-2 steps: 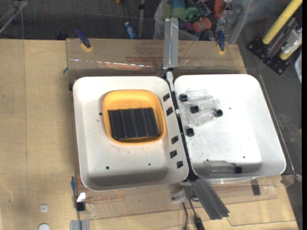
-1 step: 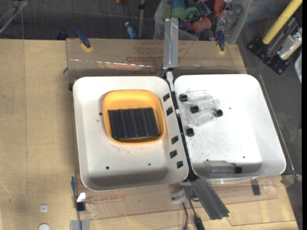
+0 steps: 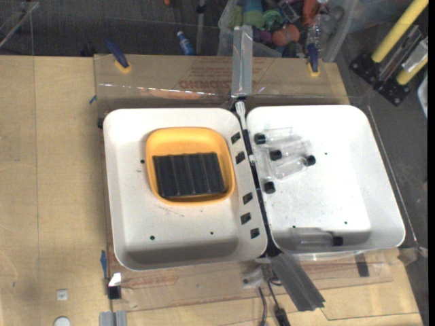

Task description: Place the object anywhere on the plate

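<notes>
Nearest the lens, one clear vial (image 3: 318, 237) lies low in the right bin (image 3: 353, 202), others (image 3: 285, 153) cluster above, awaiting pickup toward the orange plate (image 3: 190, 140); gripper state untellable.

orange plate (image 3: 158, 141), black ribbed object (image 3: 188, 175), white bins (image 3: 122, 182)

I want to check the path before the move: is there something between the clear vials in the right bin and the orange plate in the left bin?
Yes. The raised rims where the two bins meet run between the clear vials and the orange plate. A dark ribbed object already lies on the plate, covering most of its middle.
</notes>
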Controlling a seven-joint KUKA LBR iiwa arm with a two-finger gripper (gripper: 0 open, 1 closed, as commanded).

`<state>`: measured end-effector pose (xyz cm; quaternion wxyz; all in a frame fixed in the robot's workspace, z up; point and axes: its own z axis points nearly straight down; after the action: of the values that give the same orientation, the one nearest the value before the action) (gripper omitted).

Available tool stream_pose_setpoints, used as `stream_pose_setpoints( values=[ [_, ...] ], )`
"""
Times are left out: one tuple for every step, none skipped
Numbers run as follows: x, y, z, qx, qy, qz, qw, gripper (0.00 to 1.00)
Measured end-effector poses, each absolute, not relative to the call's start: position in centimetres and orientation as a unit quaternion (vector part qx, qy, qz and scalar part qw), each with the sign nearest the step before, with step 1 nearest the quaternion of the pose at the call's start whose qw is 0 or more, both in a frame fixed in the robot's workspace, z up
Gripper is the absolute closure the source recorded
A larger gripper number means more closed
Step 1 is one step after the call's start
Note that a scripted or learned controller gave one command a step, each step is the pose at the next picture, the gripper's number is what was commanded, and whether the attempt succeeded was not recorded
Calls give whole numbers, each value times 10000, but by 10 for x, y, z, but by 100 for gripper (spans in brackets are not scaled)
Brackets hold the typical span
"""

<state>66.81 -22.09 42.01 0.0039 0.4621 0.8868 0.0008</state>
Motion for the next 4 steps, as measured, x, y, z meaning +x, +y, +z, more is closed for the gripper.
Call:
stream_pose_setpoints(
  values=[
    [668,-221,413,3342,9425,8,20,100],
    [661,-221,390,2816,9595,8,18,100],
    [657,-221,438,2278,9737,4,49,100],
    [661,-221,431,2073,9783,3,31,100]
  ],
)
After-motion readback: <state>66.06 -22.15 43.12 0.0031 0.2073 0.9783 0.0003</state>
